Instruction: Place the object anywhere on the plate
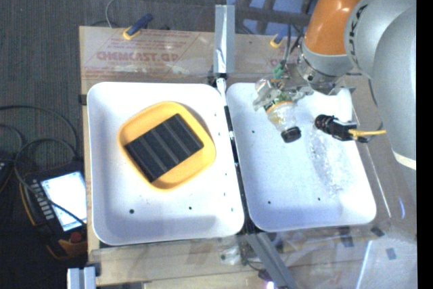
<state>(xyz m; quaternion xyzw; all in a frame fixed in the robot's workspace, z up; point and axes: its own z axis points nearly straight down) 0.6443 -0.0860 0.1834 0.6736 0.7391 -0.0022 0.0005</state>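
The end effector (287, 88) is hovering over the right bin (304, 206), its grip state impossible to tell, with a clear bottle (281, 112) lying directly beneath, presumably for pickup, and the yellow plate (132, 128) waiting far leftward.

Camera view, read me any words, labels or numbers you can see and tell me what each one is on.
"CHEMCAST GP", faint red print on the brown board behind the left bin.
Letters on the arm near the orange band: too blurred to read.
Lit screen at left: too small to read.
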